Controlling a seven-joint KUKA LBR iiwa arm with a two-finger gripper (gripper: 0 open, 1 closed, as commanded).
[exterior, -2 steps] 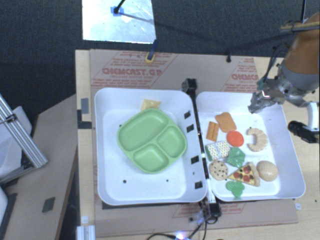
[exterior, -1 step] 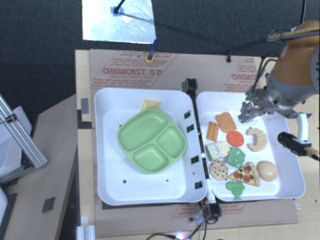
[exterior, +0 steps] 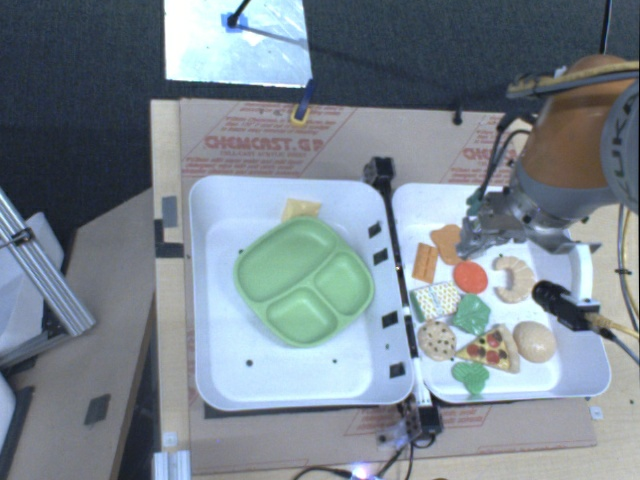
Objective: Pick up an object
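Gripper point(exterior: 470, 236): hanging low over the upper part of the right bin point(exterior: 580, 373), just above the toy food; whether it has closed on anything cannot be told from this angle.

Right bin, lower edge of the frame upward:
- green leafy piece point(exterior: 468, 376) lying nearest the bottom rim.
- pizza slice point(exterior: 490, 349) sitting just above it, with a tan bread roll point(exterior: 535, 341) to its right.
- chocolate-chip cookie point(exterior: 437, 339) resting at the left, near the divider.
- second green piece point(exterior: 471, 314) and a patterned square cracker point(exterior: 435, 299) lying mid-bin.
- red tomato slice point(exterior: 472, 277) sitting just below the gripper; croissant point(exterior: 514, 277) lying to its right.
- orange wafer point(exterior: 425, 262) and an orange-brown piece point(exterior: 446, 241) lying just left of the gripper.

Left bin point(exterior: 225, 368): holding a green three-compartment plate point(exterior: 304, 281) at centre, with a yellow cheese slice point(exterior: 300, 209) lying beyond the plate's upper rim.

Arm point(exterior: 575, 143): reaching in from the upper right of the frame.
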